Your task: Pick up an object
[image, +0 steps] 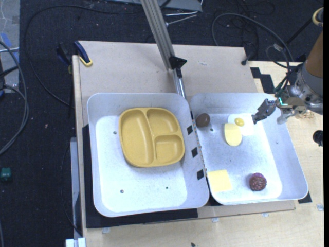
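From my seat I see the gripper (272, 113) hanging over the upper right part of the right bin (288, 153), its two dark fingers spread apart with nothing between them — one finger (263, 111) points down-left toward the bin floor, the other sits nearer the bin's right rim. Just left of that finger lies a white and yellow piece like a fried egg (241, 123), and touching its lower left edge is a pale yellow rounded piece (233, 135). A small brown ball (203, 120) rests near the bin's left wall. Toward the near side I make out a flat yellow square (219, 180) and, well apart from it, a dark red berry-like lump (257, 181). The left bin (103, 189) holds a yellow divided plate (152, 137) — three compartments, lying flat.
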You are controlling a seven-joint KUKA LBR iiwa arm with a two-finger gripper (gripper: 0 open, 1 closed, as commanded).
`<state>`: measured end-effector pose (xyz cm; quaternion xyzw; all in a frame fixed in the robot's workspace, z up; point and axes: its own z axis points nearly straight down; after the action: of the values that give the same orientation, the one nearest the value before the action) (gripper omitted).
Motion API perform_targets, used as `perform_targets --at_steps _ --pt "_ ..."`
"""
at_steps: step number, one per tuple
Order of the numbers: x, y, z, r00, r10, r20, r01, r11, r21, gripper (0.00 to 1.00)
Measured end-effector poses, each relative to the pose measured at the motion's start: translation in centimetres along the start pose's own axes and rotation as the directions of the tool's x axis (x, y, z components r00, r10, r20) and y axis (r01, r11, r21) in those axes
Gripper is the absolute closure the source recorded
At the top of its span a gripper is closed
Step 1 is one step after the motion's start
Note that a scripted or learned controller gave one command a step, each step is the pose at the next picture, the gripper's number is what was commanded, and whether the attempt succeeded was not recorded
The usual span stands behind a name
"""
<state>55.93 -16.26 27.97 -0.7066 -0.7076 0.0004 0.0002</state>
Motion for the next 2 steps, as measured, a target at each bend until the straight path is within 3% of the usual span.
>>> perform_targets --at_steps 1,2 --pt "0.0 0.0 0.0 1.0 0.0 0.0 0.0 1.0 -0.001 0.0" --pt "0.3 -0.2 6.4 1.0 0.003 -0.002 -0.003 1.0 0.005 0.0"
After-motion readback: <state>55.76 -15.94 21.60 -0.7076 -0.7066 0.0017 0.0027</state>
